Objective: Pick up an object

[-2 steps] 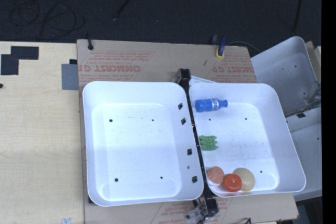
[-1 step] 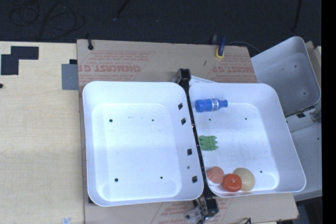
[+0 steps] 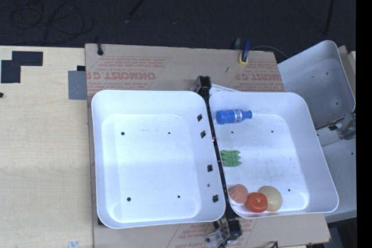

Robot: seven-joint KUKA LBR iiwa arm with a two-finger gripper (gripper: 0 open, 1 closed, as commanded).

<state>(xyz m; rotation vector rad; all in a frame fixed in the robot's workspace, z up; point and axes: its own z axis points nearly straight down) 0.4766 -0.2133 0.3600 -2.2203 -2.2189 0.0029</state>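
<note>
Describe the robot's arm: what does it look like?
The arm at the right edge is a broad, smooth, pale grey shape with rounded corners. A darker grey fitting sits at its lower right. Cables and markings are too unclear to tell.

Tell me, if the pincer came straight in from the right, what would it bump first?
Likely the right bin's outer wall, if it travels low. Higher up, the way looks free until the blue bottle or the tan ball, depending on its line.
</note>
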